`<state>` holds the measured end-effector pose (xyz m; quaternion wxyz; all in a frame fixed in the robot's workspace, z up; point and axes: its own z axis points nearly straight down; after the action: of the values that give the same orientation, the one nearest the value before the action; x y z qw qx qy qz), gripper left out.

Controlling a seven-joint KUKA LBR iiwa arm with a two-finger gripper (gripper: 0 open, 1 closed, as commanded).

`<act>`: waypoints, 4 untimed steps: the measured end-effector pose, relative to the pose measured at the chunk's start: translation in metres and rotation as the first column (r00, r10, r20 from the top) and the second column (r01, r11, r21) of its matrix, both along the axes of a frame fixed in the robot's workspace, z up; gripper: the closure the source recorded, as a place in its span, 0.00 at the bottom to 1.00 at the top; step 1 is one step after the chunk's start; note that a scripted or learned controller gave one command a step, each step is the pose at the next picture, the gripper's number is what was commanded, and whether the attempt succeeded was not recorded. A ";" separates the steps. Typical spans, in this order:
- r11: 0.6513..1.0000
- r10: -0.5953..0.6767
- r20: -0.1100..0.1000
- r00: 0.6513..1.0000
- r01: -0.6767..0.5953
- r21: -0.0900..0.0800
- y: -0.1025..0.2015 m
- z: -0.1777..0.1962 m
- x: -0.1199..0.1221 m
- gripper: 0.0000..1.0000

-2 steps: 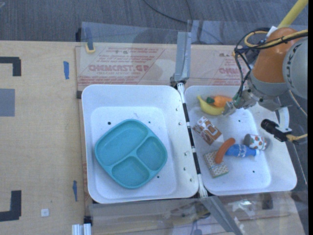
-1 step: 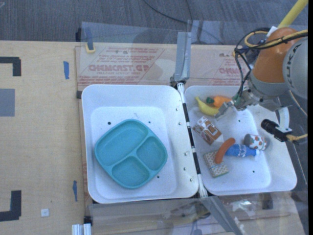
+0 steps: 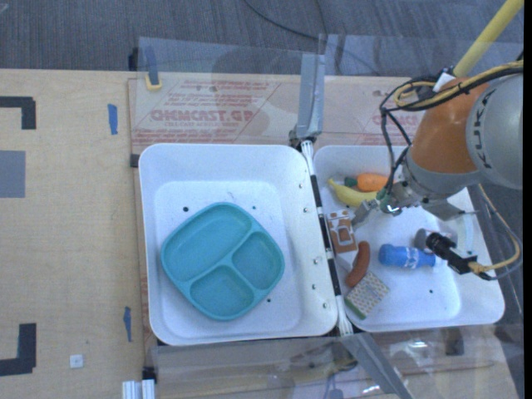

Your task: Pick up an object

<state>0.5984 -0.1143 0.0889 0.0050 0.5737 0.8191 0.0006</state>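
Camera view: hovering jaws [image 3: 376, 209] in the right bin [image 3: 478, 306] beside the banana [image 3: 347, 193], spread impossible to tell; looking light, stiff, smooth plastic, likely slipping unless pinched across its narrow middle.

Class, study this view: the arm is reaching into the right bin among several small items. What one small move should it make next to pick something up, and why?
Probably a short descent onto the banana. The gripper sits low in the right bin, right beside the banana's end, with nothing visibly held. The carrot, sausage and blue bottle lie farther off, so the banana looks the nearest target.
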 end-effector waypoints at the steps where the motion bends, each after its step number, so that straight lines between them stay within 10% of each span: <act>1: 1.000 0.019 -0.036 0.999 -0.019 0.009 -0.006 -0.003 0.052 0.00; 2: 1.000 0.021 -0.034 0.999 -0.021 0.007 -0.007 0.006 0.053 1.00; 3: 1.000 0.021 -0.034 0.999 -0.021 0.007 -0.007 0.006 0.053 0.00; 4: 0.998 0.062 -0.004 0.998 -0.062 0.003 -0.048 -0.002 -0.009 0.00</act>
<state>0.5896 -0.1618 0.0874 0.0024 0.5481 0.8364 0.0009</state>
